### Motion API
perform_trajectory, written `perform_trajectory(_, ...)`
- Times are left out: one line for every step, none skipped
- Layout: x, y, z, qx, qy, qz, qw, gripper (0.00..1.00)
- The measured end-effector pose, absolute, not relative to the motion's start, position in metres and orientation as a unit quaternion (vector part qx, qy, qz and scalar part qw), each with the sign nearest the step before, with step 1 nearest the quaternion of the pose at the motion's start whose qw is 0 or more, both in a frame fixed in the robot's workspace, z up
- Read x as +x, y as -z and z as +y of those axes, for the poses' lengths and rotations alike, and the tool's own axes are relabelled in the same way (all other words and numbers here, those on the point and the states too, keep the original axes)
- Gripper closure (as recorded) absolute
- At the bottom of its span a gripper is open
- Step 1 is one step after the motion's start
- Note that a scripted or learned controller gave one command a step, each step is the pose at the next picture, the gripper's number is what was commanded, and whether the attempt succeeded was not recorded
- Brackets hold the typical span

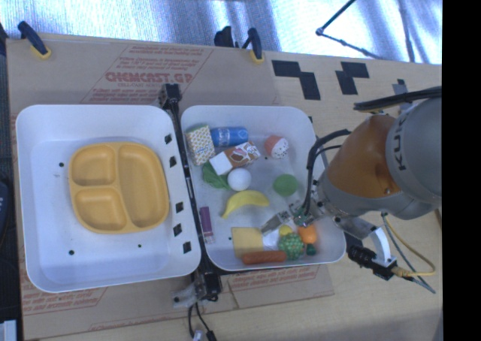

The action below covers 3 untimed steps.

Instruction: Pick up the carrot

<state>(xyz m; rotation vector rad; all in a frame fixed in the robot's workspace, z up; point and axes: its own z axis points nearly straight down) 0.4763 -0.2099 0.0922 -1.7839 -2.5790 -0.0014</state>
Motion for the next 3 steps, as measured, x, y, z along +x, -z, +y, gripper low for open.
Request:
perform_trajectory(0.478, -0.103, -0.211, -0.567, 0.0005, -0.824, 0.000, 1.00)
perform_trajectory(0.478, -0.103, -0.211, -0.567, 0.0005, -0.824, 0.000, 0.00)
perform_trajectory(0.477, -0.092, -0.202, -0.525, -0.0001, -0.851, 0.001, 0.00)
